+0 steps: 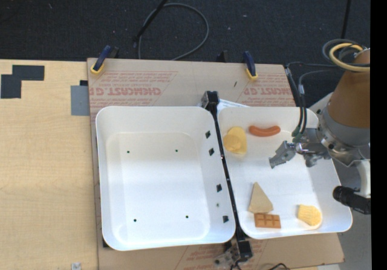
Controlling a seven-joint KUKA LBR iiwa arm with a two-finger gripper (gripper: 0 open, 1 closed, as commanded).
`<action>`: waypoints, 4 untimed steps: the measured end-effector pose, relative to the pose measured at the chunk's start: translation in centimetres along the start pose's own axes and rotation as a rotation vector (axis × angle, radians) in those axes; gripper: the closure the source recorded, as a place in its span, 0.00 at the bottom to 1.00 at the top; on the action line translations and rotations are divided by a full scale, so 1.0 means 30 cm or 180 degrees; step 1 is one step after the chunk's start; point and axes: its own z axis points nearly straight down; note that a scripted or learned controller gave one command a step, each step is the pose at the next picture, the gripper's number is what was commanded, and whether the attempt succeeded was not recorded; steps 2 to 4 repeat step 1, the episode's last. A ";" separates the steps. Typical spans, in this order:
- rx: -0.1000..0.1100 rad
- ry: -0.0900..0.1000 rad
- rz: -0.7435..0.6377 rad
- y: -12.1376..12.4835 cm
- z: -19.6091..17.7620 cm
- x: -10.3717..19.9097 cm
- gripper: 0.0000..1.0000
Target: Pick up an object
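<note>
- Objects for picking all lie in the right-hand white bin [338,217]; going left to right, the scene starts with a pale wooden surface [42,172] carrying a few dark shapes at its far left edge.
- Next comes a sheet of brown cardboard [169,84] printed with red lettering, held at its far edge by two yellow-and-blue clamps [101,60].
- On the cardboard sits the left white bin [157,178], shallow, with small dark dots on its floor.
- A black strip [219,166] runs near to far between the two bins, where their rims meet.
- Just right of that strip, towards the far side of the right bin, lies a rounded yellow piece [236,140].
- Farther right and slightly farther back is an orange sausage-shaped piece [265,131], apart from the yellow one.
- Near the front of the same bin, a tan wedge [260,198] rests just behind a small orange waffle-like block [267,221].
- To their right lies a yellow ridged piece [309,215], close to the bin's near right corner.
- The grey arm reaches in from the right, and its tool [283,157] hangs over the middle of the right bin, to the right of the yellow rounded piece, with nothing seen between its fingers.
- Whether those fingers are spread or closed cannot be told.
</note>
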 end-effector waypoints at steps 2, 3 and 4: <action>0.0040 0.0005 -0.0002 0.276 0.470 -0.034 0.00; 0.0040 0.0005 -0.0002 0.276 0.470 -0.034 0.00; 0.0040 0.0005 -0.0002 0.276 0.470 -0.034 0.00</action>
